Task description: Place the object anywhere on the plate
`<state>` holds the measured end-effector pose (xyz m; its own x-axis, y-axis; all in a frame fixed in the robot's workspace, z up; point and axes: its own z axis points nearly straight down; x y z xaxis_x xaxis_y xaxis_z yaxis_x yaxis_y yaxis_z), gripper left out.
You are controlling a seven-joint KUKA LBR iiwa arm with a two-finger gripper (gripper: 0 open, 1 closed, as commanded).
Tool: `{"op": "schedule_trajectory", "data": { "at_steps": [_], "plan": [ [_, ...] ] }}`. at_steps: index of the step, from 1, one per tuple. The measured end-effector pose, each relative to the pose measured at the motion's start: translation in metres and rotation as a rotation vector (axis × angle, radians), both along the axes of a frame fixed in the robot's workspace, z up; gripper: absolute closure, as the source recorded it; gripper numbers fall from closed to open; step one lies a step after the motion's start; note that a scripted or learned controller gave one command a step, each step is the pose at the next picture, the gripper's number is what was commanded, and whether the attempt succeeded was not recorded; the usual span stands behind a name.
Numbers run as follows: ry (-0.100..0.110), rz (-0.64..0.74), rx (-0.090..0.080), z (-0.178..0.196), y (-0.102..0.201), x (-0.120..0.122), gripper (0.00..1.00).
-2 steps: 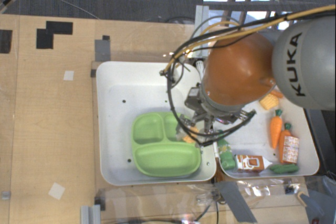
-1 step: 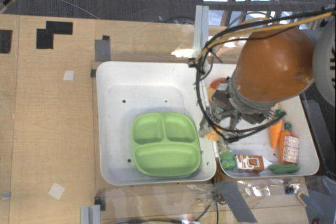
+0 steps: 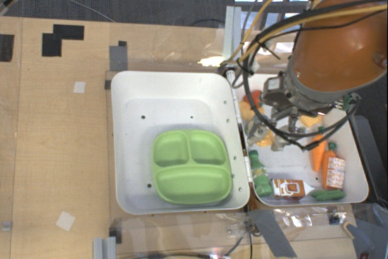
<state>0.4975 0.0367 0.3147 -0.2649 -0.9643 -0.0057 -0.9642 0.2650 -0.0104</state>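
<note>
Camera view: my arm comes in from the right, and the orange band (image 3: 339, 39) sits big over the right bin (image 3: 357, 182). My gripper (image 3: 290, 123) is down low over the upper-middle of that bin, partly buried under my own wrist and the black and yellow cables (image 3: 267, 21). Can't tell the gripper state from here, and can't see anything held.

Task plate (image 3: 192, 165): green, three compartments, lying flat in the left bin (image 3: 121, 130), lower centre, nothing on it.

Objects to pick are all in the right bin, across the divider from the plate. A carrot (image 3: 318, 154) lies near the right side, with an orange-and-white carton (image 3: 334, 171) just beside it. A small brown-and-white carton (image 3: 287, 188) sits near the front edge, a green pod-shaped piece (image 3: 328, 195) to its right. Green pieces (image 3: 259, 178) line the left wall. Yellow bits (image 3: 264, 140) lie just below my gripper; whether they touch it is unclear.
</note>
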Motion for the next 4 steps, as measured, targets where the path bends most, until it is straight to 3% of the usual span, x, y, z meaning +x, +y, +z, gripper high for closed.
{"op": "schedule_trajectory", "data": {
  "at_steps": [1,2,3,4],
  "plan": [
    [0.014,0.086,0.003,-0.103,0.080,0.005,1.00],
    [-0.003,0.440,-0.005,0.018,0.040,0.011,1.00],
    [0.005,0.649,-0.002,-0.037,0.098,0.013,1.00],
    [0.000,1.050,-0.010,0.032,0.038,-0.002,1.00]
  ]
}}
